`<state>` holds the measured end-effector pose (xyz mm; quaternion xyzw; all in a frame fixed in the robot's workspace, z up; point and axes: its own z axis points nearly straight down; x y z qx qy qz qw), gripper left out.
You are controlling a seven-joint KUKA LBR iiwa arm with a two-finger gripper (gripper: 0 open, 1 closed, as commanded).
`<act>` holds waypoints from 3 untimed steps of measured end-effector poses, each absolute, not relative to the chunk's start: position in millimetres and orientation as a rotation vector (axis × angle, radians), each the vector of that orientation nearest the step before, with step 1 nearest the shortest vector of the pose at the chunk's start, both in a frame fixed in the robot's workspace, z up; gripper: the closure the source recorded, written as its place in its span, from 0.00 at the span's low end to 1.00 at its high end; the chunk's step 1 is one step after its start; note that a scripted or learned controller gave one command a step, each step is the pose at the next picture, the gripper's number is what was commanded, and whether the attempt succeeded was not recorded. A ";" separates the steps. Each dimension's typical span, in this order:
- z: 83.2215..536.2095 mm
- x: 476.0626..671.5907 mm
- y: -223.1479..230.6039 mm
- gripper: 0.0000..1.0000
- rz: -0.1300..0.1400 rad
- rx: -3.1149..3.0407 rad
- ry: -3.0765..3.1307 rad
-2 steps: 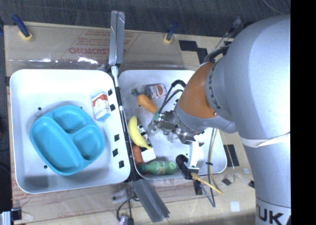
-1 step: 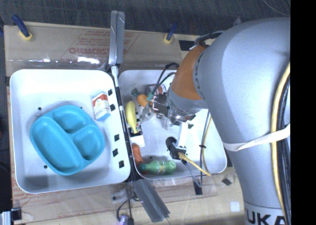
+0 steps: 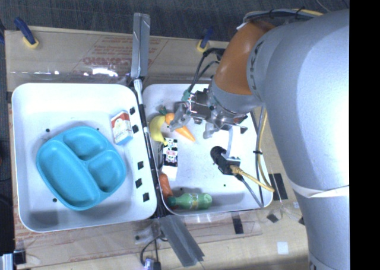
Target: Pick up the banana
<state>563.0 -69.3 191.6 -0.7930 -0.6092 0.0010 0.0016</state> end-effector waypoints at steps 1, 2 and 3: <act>191.2 567.6 -83.1 0.00 0.003 -2.366 -2.062; 111.6 573.1 -114.7 0.00 -0.020 -2.183 -2.274; 91.4 595.9 -90.8 0.00 0.002 -2.551 -1.829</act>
